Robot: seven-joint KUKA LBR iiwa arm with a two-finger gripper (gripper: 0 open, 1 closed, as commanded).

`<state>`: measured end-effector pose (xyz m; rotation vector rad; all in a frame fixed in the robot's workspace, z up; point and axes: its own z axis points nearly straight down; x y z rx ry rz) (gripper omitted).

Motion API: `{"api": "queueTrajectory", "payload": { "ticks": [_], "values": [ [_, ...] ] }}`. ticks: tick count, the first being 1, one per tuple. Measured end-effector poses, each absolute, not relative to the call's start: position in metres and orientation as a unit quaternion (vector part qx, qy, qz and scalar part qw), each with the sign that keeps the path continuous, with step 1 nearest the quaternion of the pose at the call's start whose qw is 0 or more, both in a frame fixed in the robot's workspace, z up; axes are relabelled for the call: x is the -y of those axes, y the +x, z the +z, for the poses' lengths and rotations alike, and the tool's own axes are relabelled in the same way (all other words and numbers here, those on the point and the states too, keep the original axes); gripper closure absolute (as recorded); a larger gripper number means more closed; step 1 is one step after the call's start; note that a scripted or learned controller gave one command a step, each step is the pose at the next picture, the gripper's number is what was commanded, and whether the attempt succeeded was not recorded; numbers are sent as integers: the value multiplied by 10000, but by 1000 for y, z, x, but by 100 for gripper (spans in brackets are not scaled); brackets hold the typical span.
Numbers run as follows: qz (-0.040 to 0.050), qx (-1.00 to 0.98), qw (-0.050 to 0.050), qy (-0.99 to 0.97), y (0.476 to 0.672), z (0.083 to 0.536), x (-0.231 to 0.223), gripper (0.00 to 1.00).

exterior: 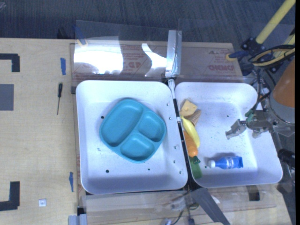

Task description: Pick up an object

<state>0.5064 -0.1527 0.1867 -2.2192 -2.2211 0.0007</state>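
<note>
Camera view looks down on two white bins, and the objects to pick from lie in the right bin (pixel 243 90). A blue bottle (pixel 226 162) with a white cap lies on its side near the lower middle of that bin. Along the bin's left wall runs a column of items: a tan bread-like piece (pixel 189 109) at the top, a yellow banana (pixel 190 130) below it, an orange carrot-like piece (pixel 192 149) touching the banana's lower end, and a dark green piece (pixel 195 168) at the bottom.

The pincer (pixel 236 130) hangs over the right half of this bin, reaching in from the right edge of the frame. The bottle lies below it in the picture, slightly to the left and apart from it; the banana column is well to its left. Nothing shows between the fingers, and I cannot tell whether they are spread or pressed together.

The left bin (pixel 89 95) holds a blue divided plate (pixel 132 129), tilted, near its centre. Both bins rest on a pale wooden tabletop (pixel 33 149), with a clear plastic sheet (pixel 122 55) behind them at the upper middle of the frame.
</note>
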Motion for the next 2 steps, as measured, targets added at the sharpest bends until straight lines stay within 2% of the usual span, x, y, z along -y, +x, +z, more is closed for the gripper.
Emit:
{"api": "queueTrajectory", "payload": {
  "ticks": [1,2],
  "values": [
    [13,6404,27,-7681,482,143,110,0],
    [-5,6862,-15,-7274,535,169,151,0]
  ]
}}
